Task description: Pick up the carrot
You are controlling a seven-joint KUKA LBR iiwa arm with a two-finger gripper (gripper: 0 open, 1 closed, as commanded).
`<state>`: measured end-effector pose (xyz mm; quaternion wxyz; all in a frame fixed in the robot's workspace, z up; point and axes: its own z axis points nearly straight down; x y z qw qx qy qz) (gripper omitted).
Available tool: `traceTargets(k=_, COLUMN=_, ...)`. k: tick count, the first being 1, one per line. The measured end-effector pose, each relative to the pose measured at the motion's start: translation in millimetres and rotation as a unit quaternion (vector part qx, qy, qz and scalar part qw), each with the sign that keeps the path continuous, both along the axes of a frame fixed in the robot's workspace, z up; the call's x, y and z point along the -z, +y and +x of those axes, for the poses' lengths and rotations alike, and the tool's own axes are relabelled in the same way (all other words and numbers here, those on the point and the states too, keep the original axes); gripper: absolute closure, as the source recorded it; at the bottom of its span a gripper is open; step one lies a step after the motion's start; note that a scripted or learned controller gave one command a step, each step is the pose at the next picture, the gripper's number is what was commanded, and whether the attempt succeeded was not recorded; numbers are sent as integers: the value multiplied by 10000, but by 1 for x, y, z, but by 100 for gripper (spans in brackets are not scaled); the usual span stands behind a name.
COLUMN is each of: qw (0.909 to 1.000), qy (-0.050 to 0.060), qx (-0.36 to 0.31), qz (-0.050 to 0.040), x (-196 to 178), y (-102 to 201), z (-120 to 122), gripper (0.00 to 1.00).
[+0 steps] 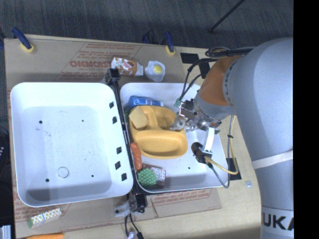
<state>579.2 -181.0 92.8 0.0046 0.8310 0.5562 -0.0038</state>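
A dark ribbed floor surrounds a table [99, 59] covered with printed brown cardboard, which carries two shallow white bins side by side. At the far left edge of the cardboard sits a blue and yellow clamp [22, 40]. Near the front left corner, off the bins, lies a small wrapped packet [46, 217] with green print. The left bin [30, 133] has a bare floor with a few dark dots and a faint ring mark.

Behind the seam between the bins, on the cardboard, stand a small orange and white carton [124, 66] and, just to its right, a white and yellow egg-like piece [155, 70].

The right bin [199, 176] is crowded. The carrot [135, 155] lies along its left wall, slim and orange, pointing front to back. A large yellow dish [159, 143] sits just beside it on the right, touching or nearly so. A yellow lump [139, 117] rests behind the dish, with a blue packet [144, 102] beyond it against the back wall. A green dotted item [150, 177] in a wrapper sits at the carrot's front end.

The claw [180, 123] is low over the dish's right back side, well apart from the carrot; I cannot tell whether it is spread or pressed together. The grey arm [269, 113] with its orange band covers the bin's right side.
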Motion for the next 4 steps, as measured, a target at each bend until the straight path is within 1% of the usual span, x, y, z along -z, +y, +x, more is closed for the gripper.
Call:
traceTargets(k=1, qw=10000, qy=-2, qx=-26, qz=45, x=0, y=6, z=2, gripper=0)
traceTargets(k=2, qw=10000, qy=4, qx=-35, qz=36, x=-10, y=4, z=2, gripper=100)
traceTargets(k=3, qw=9999, qy=8, qx=96, qz=-41, x=-6, y=19, z=-12, gripper=100)
traceTargets(k=4, qw=9999, qy=8, qx=-146, qz=-59, x=-6, y=19, z=-13, gripper=100)
